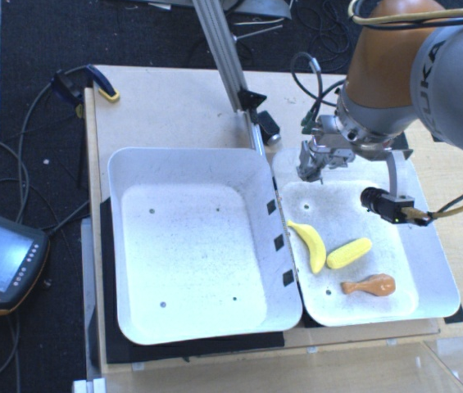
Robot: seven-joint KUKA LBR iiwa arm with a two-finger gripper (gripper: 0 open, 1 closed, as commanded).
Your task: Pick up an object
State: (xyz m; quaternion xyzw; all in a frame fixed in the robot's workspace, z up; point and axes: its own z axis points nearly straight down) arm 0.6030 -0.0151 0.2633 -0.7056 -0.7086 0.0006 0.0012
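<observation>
Our gripper (311,173) hangs over the far edge of the right bin (436,281), and we cannot tell how its jaws stand (they are too small and dark against the wrist). The banana (311,245) lies near the bin's left edge, the yellow piece (349,252) just beside it, and the orange drumstick-shaped toy (370,285) nearer the front edge. We judge a descent from here risks meeting bare floor, since all three lie well apart from the gripper.

Left shallow white plastic bin (133,178): floor bare, open from above. Right white bin (436,277): curved yellow banana (311,244), stubby yellow piece (349,252), orange-brown drumstick-shaped toy (370,285) cluster near front; back half free. Slanted aluminium post (223,47) rises behind dividing rims.
</observation>
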